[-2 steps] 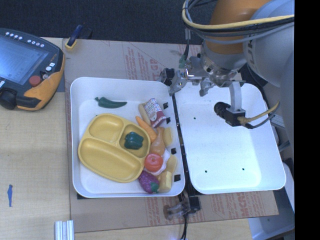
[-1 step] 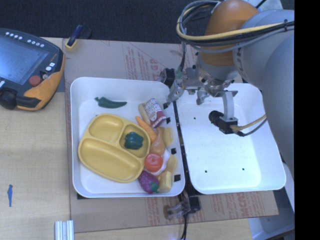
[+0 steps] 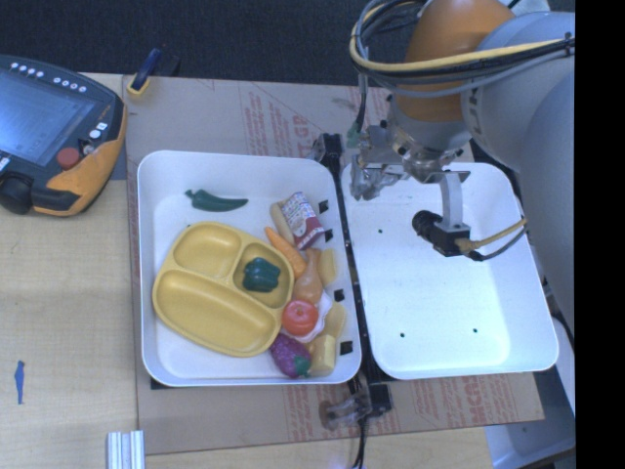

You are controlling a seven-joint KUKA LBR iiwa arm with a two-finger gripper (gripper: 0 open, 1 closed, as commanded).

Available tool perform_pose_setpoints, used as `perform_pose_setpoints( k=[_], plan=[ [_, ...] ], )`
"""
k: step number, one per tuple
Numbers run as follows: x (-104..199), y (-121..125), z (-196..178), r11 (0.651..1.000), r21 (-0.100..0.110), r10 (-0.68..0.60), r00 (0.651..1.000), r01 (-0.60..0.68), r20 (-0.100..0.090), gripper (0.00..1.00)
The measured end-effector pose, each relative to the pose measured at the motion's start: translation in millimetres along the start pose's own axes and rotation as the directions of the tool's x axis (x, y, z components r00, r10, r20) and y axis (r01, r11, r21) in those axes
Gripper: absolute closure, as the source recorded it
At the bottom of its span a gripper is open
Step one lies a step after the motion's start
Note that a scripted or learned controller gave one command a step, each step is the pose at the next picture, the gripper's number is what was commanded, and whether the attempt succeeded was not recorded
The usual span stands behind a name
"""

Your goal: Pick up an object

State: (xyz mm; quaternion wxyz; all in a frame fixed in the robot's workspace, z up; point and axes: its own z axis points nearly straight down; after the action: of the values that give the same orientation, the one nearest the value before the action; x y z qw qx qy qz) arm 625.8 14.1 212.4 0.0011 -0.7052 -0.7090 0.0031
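We see the metal two-finger gripper (image 3: 369,182) hanging over the far left corner of the smooth right white bin (image 3: 459,345); its state we cannot tell. In the glossy left white bin (image 3: 161,179) sits a yellow plastic divided tray (image 3: 210,301) holding a dark green toy pepper (image 3: 261,275). Right of that tray cluster a round red tomato (image 3: 301,317), a tapered orange carrot (image 3: 286,249) and a knobbly purple fruit (image 3: 291,355).
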Motion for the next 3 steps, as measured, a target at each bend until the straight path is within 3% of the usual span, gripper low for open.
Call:
perform_pose_setpoints(
  k=[1,2,3],
  plan=[
    [59,15,19,1.000,-0.005,-0.005,1.000,0.005,-0.002,1.00],
    [111,27,13,1.000,-0.006,-0.004,1.000,0.004,-0.003,1.00],
    [151,0,-8,1.000,0.000,-0.002,1.000,0.002,-0.002,1.00]
  ],
)
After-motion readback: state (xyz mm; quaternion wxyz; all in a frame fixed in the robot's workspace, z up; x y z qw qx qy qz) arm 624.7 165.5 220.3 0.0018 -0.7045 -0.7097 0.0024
